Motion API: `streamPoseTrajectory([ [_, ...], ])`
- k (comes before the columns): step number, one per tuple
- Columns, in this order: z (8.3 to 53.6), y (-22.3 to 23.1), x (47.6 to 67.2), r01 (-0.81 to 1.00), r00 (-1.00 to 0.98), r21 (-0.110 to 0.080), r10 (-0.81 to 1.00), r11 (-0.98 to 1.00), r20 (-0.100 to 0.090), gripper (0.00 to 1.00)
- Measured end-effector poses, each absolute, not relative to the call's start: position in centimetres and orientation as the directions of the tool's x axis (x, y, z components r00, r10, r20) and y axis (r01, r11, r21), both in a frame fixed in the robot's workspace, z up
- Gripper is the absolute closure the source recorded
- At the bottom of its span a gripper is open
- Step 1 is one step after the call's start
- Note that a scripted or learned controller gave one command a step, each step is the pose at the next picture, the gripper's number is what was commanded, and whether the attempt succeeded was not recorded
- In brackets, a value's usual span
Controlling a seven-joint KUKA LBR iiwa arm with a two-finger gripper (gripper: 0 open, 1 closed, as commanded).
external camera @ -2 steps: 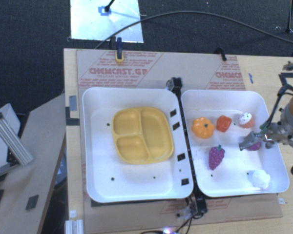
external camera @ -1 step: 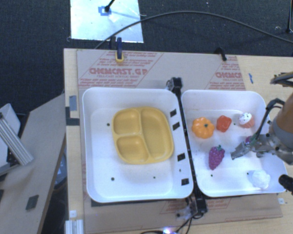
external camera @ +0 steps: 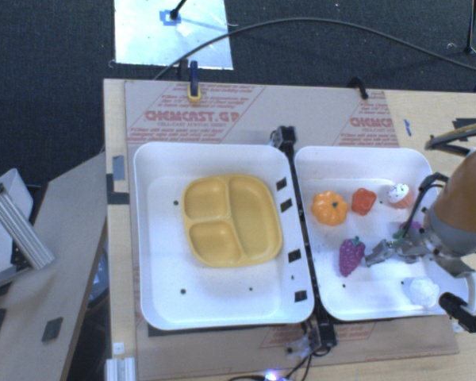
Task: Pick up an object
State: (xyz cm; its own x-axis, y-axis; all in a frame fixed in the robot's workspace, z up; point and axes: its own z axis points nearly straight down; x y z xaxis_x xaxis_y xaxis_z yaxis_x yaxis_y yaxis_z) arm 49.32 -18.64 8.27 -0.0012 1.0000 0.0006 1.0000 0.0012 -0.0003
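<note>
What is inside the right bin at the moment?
The right bin holds an orange pumpkin, a red piece, a purple grape bunch, a white-and-pink toy and a white lump. The gripper reaches in beside the grapes; the arm covers the bin's right edge.

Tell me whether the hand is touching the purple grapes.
Cannot tell. In the camera view the hand sits right beside the purple grapes, with neither a clear gap nor contact.

Purple grapes (external camera: 350, 255) just beside jaws, pumpkin (external camera: 330, 208) near, bare floor of right bin (external camera: 365, 292) below
</note>
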Motion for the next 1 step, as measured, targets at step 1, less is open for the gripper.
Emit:
streamPoseTrajectory([
  [1,9.55,-18.68,49.45,1.0,-0.001,0.004,1.0,0.001,-0.001,1.0],
])
